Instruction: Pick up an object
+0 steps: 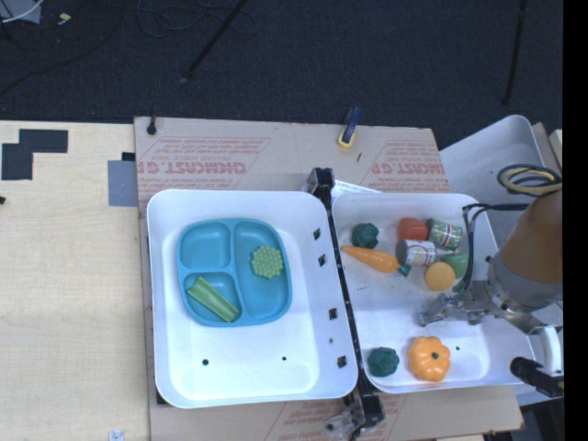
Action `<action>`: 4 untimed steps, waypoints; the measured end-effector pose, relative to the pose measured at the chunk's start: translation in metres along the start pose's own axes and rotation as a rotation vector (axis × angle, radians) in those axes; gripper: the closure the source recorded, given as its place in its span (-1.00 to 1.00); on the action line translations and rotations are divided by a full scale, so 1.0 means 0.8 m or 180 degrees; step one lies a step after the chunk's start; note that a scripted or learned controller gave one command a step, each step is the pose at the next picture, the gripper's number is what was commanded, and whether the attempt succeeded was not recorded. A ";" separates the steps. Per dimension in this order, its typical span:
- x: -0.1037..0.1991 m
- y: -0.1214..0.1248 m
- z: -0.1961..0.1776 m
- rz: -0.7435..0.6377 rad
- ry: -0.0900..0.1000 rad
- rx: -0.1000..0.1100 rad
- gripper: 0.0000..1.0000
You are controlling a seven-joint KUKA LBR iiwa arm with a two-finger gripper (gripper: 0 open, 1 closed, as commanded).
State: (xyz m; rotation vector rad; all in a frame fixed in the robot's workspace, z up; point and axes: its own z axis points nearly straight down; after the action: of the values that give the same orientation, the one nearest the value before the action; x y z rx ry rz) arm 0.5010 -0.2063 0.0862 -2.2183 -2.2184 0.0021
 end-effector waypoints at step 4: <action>0.003 0.013 -0.180 -0.0003 -0.0009 -0.0020 1.00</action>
State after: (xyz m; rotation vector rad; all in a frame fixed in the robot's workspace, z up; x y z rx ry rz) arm 0.5124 -0.2039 0.2301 -2.2217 -2.2241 -0.0018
